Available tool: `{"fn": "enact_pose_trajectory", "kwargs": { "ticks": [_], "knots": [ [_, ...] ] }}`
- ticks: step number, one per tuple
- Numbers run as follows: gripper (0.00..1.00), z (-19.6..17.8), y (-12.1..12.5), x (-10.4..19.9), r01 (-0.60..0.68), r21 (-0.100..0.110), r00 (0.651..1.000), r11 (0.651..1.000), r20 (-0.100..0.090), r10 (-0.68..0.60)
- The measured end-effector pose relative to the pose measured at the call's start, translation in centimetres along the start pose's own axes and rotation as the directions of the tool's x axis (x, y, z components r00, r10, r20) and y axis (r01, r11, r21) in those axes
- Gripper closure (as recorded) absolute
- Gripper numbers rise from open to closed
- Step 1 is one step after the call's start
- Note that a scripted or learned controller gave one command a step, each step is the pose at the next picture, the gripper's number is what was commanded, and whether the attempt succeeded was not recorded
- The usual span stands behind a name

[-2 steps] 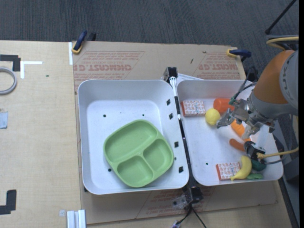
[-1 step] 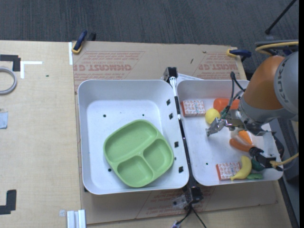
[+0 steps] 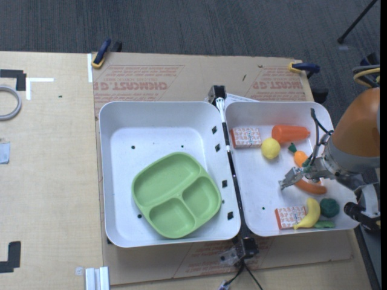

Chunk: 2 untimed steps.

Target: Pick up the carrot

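Note:
The carrot (image 3: 291, 132) is a long orange piece lying crosswise near the far wall of the right bin (image 3: 260, 213). My gripper (image 3: 292, 179) is low in that bin's right half, well in front of the carrot and apart from it. It hangs just left of an orange-red oblong piece (image 3: 312, 188). Nothing shows between the gripper and the carrot except a small orange piece (image 3: 300, 158).
Also in the right bin are a yellow lemon (image 3: 271, 149), a small carton (image 3: 246, 137), a second carton (image 3: 289, 216), a banana (image 3: 309, 214) and a dark green piece (image 3: 329, 207). The left bin (image 3: 115, 162) holds a green divided plate (image 3: 175, 195).

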<state>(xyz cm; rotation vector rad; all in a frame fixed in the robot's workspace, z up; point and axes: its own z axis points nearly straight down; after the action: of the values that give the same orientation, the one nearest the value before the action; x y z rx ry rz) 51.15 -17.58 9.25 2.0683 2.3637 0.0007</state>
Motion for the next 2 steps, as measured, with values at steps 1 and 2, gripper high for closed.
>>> {"fn": "enact_pose_trajectory", "kwargs": {
  "ticks": [1,2],
  "knots": [
    [1.0,-1.0,0.1,0.0,-0.002,-0.002,1.0,1.0,0.001,0.002],
    [1.0,-12.7,3.2,4.0,-0.279,0.0,0.96,0.96,0.001,0.279]
  ]
}}
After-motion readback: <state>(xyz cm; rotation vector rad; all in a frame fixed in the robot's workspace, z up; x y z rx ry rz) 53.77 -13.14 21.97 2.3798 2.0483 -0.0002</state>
